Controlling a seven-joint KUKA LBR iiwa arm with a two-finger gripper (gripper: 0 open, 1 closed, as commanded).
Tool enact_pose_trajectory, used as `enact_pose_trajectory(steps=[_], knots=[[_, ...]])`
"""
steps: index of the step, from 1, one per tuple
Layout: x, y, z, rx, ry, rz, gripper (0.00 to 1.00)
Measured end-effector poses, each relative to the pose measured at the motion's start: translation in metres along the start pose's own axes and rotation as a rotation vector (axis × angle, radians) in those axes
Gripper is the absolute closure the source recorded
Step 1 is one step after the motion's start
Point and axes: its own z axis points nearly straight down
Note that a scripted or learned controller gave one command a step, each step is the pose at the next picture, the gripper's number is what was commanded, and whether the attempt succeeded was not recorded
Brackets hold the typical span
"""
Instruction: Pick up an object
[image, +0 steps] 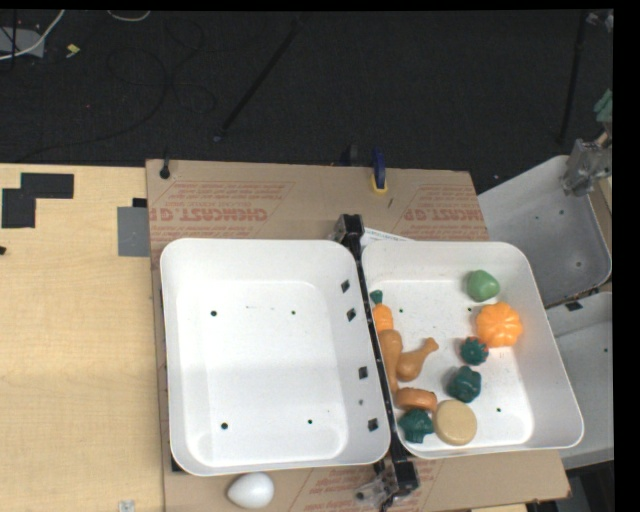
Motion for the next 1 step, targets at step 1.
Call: enact_pose_trajectory(steps=[1], knots=[[0.0, 0.0001, -0.0052, -0.003, -0.001, -0.002, 1.0]])
